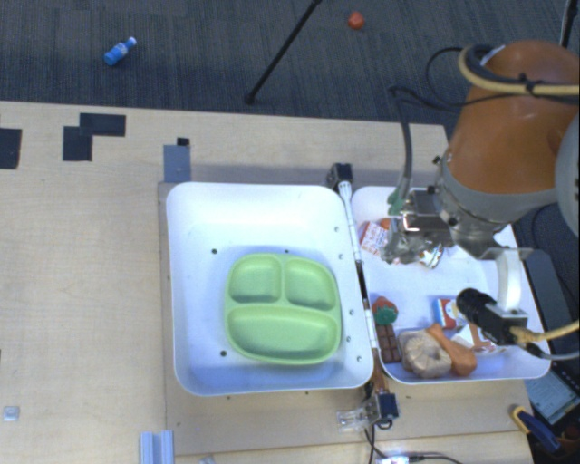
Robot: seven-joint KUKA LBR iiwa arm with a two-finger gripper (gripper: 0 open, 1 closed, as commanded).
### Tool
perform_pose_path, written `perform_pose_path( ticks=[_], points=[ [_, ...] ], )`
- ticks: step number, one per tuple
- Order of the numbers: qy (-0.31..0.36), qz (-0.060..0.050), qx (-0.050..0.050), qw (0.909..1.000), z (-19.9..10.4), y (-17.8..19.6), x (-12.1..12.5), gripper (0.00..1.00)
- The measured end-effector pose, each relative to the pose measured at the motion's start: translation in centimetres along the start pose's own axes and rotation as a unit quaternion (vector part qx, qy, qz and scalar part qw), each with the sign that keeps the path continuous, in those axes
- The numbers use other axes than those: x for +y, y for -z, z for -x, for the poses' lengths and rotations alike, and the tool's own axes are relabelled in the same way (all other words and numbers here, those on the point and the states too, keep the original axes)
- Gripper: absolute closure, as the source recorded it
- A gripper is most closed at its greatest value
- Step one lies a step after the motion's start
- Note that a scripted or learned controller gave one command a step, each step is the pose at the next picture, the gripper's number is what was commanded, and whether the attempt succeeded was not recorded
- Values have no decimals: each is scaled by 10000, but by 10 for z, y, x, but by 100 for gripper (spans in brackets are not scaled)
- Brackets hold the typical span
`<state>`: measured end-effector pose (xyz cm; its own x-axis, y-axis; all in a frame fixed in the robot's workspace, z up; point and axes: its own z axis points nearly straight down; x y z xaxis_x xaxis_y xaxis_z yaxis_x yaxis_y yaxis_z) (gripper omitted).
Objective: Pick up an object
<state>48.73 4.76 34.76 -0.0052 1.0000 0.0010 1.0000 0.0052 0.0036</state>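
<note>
My gripper (pixel 410 246) hangs low over the far part of the right bin (pixel 512 367), under the grey and orange arm. Right beside it on its left lies a red and white packet (pixel 371 237). Nearer the front of that bin lie a small green and red item (pixel 386 312), a brown bar (pixel 390 343), a pale round bread-like lump (pixel 425 354), an orange carrot-like piece (pixel 453 351) and a blue and white box (pixel 443 312). The arm hides whatever lies directly under the gripper.
The left bin (pixel 195 272) holds a green divided plate (pixel 283 307). A thin rim separates the two bins. Off the bench, a blue bottle (pixel 119 51) and a small red thing (pixel 356 19) lie on the dark floor.
</note>
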Motion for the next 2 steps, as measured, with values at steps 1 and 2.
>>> perform_pose_path(
  ticks=[1,2],
  points=[
    [-11,-17,-4,10000,17,-102,-1,100],
    [-14,2,-7,10000,58,-62,82,100]
  ],
)
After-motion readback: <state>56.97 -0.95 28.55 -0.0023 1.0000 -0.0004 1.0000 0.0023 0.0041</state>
